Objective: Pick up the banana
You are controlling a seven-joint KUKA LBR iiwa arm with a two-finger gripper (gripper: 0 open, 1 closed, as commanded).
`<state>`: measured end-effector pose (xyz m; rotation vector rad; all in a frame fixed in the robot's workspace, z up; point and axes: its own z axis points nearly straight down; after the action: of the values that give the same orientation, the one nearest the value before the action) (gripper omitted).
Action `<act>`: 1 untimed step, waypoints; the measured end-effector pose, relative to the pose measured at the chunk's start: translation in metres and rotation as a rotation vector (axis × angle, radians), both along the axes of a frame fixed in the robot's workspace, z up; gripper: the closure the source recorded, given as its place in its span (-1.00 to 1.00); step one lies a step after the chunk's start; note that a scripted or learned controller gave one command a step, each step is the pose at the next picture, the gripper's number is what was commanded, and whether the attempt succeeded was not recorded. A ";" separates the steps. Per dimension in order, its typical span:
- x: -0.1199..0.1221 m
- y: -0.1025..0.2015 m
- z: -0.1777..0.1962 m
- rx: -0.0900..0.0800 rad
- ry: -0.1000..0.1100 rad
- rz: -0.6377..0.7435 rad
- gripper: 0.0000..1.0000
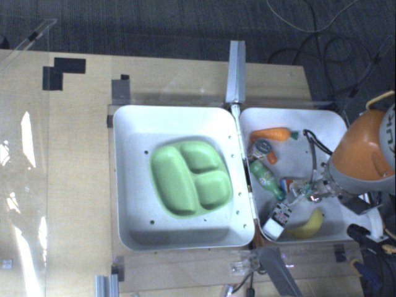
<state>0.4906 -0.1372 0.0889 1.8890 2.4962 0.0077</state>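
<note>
Banana point(307, 225): lies at the near edge of the right bin point(337, 124), just below my gripper point(301, 192), beside a white bottle point(276, 219). Grip state: I cannot tell. Advice: I should descend squarely across its middle, keeping clear of that bottle and the green bottle point(266, 178).

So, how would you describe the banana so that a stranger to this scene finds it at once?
Look at the right bin of the two white bins. Go to its near edge, below the hand of the arm. The banana lies there, curved and yellow, beside a white bottle; the carrot is orange and lies at the far side.
</note>
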 end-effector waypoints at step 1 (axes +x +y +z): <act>0.004 -0.063 0.000 -0.003 0.001 0.237 -1.00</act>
<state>0.4942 -0.2003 0.0891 1.5803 2.7013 0.0052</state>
